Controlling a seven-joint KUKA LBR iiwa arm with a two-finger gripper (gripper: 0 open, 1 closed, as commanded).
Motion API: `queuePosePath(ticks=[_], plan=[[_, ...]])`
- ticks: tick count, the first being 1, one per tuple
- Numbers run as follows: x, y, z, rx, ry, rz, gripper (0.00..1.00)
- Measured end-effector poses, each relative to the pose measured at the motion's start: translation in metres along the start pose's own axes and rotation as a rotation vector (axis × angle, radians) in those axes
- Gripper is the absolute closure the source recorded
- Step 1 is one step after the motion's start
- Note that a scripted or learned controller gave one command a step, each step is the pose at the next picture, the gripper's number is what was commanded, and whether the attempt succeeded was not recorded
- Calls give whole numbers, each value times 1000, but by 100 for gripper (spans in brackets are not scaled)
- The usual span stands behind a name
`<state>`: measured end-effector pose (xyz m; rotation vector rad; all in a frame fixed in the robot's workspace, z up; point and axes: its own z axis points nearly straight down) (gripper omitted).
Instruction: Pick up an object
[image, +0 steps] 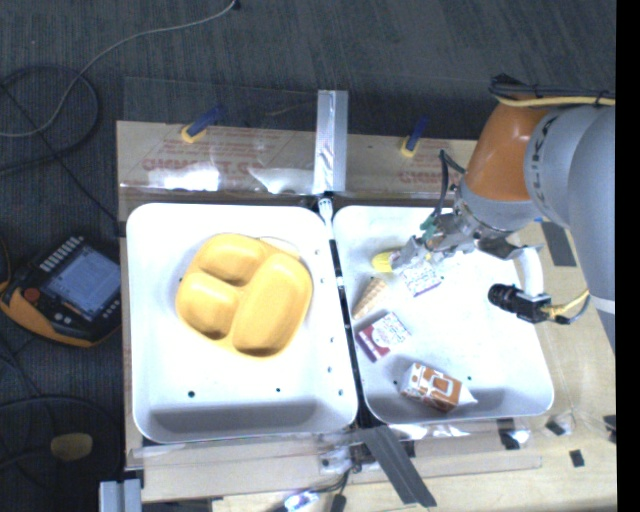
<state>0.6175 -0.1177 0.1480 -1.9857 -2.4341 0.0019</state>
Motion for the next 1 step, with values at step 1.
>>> queuePosePath(ticks=[1], plan=[[47,43,-59,0,-1,-43,100]])
